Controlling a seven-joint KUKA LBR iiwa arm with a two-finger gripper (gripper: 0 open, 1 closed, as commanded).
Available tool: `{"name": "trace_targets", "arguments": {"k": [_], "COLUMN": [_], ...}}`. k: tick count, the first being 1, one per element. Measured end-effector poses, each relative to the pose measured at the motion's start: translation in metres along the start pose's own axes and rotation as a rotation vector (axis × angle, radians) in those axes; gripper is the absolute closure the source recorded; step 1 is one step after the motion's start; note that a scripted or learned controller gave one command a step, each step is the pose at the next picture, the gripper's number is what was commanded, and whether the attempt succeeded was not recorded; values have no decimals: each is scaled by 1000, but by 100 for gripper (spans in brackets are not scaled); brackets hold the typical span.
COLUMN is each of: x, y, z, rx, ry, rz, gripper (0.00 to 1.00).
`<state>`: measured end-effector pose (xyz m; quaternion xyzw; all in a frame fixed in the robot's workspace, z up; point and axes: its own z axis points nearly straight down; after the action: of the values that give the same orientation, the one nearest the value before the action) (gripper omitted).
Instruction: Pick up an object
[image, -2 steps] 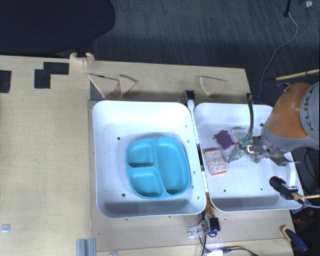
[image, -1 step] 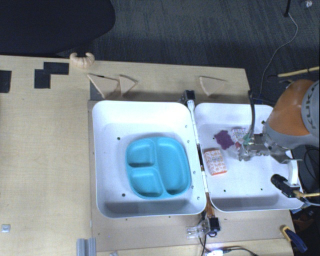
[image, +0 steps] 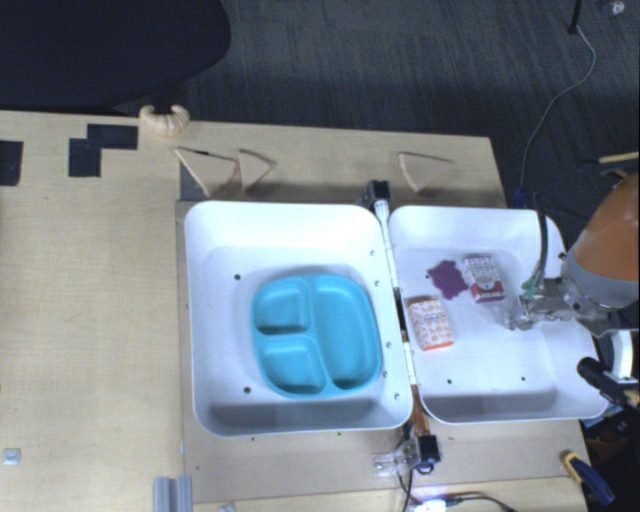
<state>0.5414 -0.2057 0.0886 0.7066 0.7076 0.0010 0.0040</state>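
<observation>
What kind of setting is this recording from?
Probably a robotics lab's bin-picking bench: two white bins side by side on a plywood bench, a robot arm reaching in, loose cables, and dark carpet beyond.

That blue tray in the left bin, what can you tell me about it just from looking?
The blue tray is a turquoise plate that looks like smooth plastic, with rounded corners and three sunken compartments: two smaller ones on the left and one long one on the right. All three look empty. It lies flat and right side up, slightly turned, in the middle of the left white bin, resting on its floor. Nothing else touches it.
</observation>
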Motion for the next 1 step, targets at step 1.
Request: {"name": "trace_targets", "arguments": {"k": [1], "x": [2], "y": [0], "z": [1], "rx": [2], "ry": [3], "rz": [-1], "gripper": [0]}}
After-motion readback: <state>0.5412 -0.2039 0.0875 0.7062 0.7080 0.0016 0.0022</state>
